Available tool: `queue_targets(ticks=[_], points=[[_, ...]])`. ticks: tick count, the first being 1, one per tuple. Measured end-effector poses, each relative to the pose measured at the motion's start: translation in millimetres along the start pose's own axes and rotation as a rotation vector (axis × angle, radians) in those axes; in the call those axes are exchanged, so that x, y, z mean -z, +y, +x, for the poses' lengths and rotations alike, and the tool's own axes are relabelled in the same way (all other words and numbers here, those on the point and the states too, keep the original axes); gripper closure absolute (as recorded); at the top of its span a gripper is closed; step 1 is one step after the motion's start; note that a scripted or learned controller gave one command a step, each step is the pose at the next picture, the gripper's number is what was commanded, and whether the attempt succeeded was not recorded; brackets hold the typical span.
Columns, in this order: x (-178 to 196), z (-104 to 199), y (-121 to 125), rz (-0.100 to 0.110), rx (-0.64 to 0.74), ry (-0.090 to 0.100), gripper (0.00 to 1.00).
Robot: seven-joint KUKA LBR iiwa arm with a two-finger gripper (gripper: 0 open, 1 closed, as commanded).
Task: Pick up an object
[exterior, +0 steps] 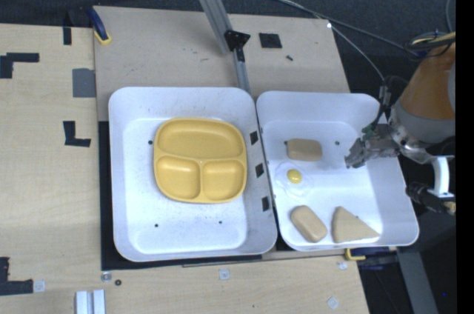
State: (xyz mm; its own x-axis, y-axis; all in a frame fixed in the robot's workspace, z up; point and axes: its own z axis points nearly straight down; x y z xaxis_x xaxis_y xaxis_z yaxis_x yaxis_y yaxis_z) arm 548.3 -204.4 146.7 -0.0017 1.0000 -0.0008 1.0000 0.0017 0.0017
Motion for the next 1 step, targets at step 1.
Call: queue_targets(ticks=[1], points=[[61.4,-3.4,4.0,-0.001,0.0,-0.001,1.0]])
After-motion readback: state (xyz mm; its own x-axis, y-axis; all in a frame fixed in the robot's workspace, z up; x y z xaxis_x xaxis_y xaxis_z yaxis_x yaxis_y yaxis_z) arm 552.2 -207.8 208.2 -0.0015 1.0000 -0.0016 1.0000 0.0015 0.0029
